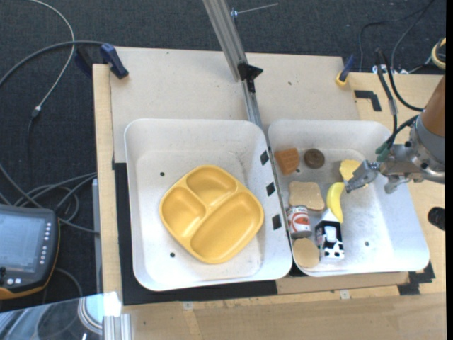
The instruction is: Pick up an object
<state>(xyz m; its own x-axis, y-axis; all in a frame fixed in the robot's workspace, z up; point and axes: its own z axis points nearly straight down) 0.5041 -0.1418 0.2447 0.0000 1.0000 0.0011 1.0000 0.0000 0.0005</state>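
My gripper [374, 182] hangs over the right bin [396, 243], near its right side, and is open with nothing between its fingers. One finger [356, 178] reaches left, close to a small yellow piece [347, 168] and the top of a banana [335, 201]. Left of these lie an orange-brown block [287, 160], a round brown item [313, 158], a tan slice of bread [306, 195], a red can [299, 221], a black-and-white cow toy [329, 240] and a tan round piece [306, 255].
A yellow divided plate [211, 213] lies in the left bin [141, 161]. A metal pole [225, 30] slants down to the wall between the bins. Cables [388, 91] run at the back right, and a screen device [25, 246] sits at the far left.
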